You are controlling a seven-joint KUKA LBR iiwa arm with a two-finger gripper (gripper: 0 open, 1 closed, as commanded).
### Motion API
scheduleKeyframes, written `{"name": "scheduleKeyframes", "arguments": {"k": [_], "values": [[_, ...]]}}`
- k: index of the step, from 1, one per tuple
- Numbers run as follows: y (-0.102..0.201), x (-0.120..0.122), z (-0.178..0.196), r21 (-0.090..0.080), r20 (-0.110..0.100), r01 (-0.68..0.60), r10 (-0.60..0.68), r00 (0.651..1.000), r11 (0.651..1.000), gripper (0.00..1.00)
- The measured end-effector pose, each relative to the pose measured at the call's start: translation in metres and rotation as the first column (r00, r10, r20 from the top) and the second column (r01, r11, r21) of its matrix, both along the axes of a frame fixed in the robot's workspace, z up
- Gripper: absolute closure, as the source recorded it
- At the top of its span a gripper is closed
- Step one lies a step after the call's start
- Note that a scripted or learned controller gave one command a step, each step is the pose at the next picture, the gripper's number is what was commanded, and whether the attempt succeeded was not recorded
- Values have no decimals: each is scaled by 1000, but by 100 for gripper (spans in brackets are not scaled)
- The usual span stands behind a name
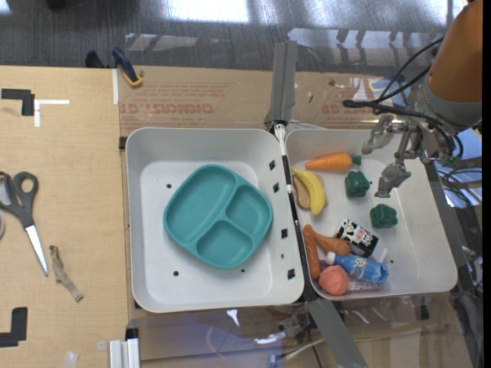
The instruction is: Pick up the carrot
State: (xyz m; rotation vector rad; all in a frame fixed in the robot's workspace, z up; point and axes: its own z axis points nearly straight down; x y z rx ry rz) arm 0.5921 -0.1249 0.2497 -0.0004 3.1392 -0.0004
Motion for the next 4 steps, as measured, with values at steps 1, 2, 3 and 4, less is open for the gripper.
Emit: {"name": "scheduleKeyframes", "arguments": {"k": [1,2,3,4], "values": [[37,61,-54,0,3,178,-178,984,984,0],[22,62,-155,0,4,144,-144,990,990,0],[23,64,-144,-2,11,142,-142,990,990,100],[43,17,-57,1,1,318,-318,948,948,100]]}}
